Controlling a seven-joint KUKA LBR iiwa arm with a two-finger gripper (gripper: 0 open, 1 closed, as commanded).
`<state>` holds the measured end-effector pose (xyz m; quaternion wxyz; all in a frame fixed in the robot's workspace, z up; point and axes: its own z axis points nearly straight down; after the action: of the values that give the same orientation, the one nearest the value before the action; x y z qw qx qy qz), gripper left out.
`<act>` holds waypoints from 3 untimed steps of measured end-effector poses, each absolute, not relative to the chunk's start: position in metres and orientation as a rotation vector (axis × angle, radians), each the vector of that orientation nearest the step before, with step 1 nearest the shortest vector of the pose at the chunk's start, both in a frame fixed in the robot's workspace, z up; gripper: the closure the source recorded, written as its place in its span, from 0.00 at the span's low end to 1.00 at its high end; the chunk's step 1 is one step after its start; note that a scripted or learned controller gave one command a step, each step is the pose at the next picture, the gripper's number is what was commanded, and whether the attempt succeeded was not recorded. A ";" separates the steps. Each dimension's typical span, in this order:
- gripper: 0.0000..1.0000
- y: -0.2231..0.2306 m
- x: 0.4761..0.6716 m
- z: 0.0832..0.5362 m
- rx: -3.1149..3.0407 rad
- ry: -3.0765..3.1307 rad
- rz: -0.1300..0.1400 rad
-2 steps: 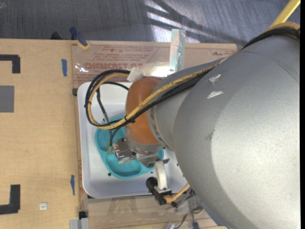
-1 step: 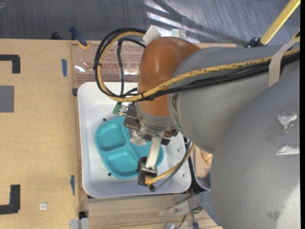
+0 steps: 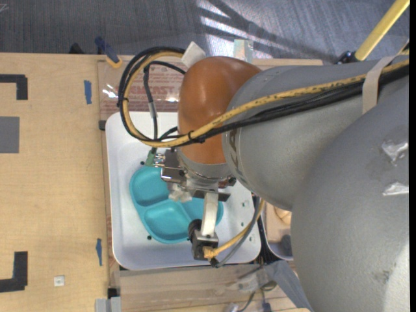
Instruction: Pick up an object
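the hand (image 3: 186, 188) is over a blue two-part dish (image 3: 155, 207) in the white bin (image 3: 119, 174), but i can not judge how wide it stands or what it grips.

A turquoise dish (image 3: 162, 220) — two shallow compartments, open side up — lies in the left white bin (image 3: 123, 239), partly hidden.

A white bin (image 3: 120, 197) sits on the light brown table (image 3: 52, 174). Blue tape (image 3: 88, 91) and black tape (image 3: 21, 88) stick to the table, with grey floor (image 3: 97, 12) behind
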<state>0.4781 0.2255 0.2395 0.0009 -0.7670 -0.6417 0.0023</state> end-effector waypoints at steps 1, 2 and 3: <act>1.00 0.225 0.487 0.236 -1.832 -2.550 0.004; 1.00 0.219 0.486 0.096 -1.474 -2.785 -0.026; 1.00 0.203 0.490 0.210 -1.745 -2.618 -0.013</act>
<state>0.4899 0.2026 0.2102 -0.0023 -0.5547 -0.8320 -0.0043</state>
